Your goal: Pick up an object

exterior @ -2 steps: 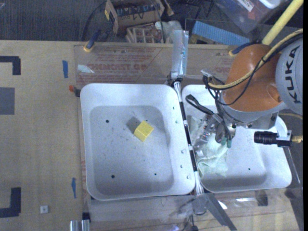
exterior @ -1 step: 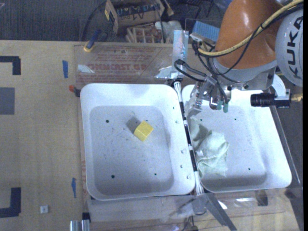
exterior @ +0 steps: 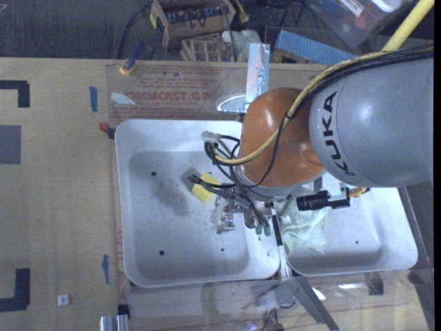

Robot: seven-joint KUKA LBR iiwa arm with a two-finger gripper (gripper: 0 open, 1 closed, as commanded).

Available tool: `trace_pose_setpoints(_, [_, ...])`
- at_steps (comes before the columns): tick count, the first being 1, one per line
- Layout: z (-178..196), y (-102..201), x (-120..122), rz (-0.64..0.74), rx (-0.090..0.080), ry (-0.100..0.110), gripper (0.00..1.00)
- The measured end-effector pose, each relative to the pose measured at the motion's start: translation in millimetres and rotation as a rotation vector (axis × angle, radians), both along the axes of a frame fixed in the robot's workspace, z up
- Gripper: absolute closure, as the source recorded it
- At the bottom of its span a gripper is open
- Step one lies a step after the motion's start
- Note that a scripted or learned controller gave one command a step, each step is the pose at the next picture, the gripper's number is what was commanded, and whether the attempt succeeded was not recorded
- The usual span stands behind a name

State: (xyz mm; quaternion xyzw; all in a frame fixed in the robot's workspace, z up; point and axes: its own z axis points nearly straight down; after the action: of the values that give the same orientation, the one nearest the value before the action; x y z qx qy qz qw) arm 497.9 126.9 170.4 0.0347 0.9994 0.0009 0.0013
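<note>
My gripper (exterior: 231, 216) hangs low over the right part of the left bin (exterior: 148, 250), under the orange band (exterior: 272, 140) of the arm. A small yellow block (exterior: 201, 189) lies on the bin floor just to the gripper's upper left, close to it. A small pale, shiny piece (exterior: 222, 221) shows right at the gripper's tip; whether it is held is unclear. In the right bin (exterior: 386, 247) a crumpled pale green item (exterior: 306, 229) lies against the left wall, partly under the arm.
The grey arm body (exterior: 375, 116) covers much of the right bin and the ridge between the bins (exterior: 281, 254). Boxes and cables (exterior: 193, 19) crowd the area behind the bench. A wooden surface (exterior: 55, 185) lies left of the bins.
</note>
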Motion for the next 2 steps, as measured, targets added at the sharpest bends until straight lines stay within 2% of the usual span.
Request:
trace_pose_setpoints(1, [10.8, 0.3, 1.9, -0.002, 0.003, -0.007, 1.0])
trace_pose_setpoints(2, [-68.4, 99.0, 10.5, -0.257, 0.001, -0.001, 1.0])
